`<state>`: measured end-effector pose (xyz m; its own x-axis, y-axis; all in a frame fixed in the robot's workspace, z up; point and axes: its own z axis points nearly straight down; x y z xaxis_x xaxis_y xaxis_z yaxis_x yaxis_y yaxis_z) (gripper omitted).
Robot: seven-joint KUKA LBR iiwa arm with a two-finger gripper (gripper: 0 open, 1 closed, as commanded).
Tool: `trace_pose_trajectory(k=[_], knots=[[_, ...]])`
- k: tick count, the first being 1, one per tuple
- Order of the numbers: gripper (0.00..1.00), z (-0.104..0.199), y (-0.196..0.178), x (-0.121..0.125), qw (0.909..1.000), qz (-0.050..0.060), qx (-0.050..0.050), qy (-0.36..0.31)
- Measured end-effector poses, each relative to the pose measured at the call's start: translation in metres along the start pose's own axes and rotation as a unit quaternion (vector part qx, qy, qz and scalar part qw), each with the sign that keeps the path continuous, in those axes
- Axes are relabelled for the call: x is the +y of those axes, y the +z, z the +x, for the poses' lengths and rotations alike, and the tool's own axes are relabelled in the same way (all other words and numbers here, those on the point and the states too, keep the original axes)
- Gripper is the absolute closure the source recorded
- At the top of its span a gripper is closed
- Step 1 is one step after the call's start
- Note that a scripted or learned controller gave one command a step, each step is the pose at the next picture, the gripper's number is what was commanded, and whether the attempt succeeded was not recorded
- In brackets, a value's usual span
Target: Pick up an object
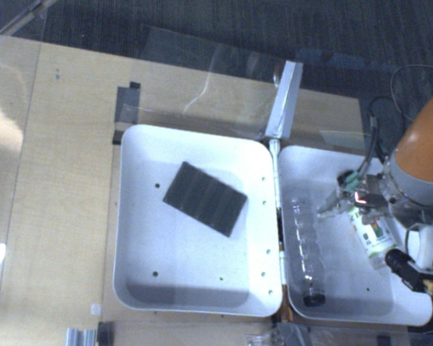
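Camera view, left to right: left bin (131,197) holds one dark grey ribbed rectangular pad (205,198), lying flat and turned at a slant near the bin's middle. Right bin (304,159) holds two things — one clear plastic tube with a black cap (305,254) along its left wall, and one small white bottle with a green label (372,233) lying tilted toward the right side. Gripper (358,200) sits low over the right bin, just beside the bottle's upper end — finger state cannot be told.

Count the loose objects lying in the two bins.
3. A dark pad lies in the left bin. A clear tube lies along the right bin's left side, and a small bottle lies under the pincer. The arm may hide more.
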<state>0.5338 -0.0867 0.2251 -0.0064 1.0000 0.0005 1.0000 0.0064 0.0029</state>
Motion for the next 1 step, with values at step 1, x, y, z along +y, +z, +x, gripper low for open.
trace_pose_trajectory(k=[1], knots=[[0.00,0.0012,-0.0077,-0.0453,0.9849,-0.002,-0.001,-0.173]])
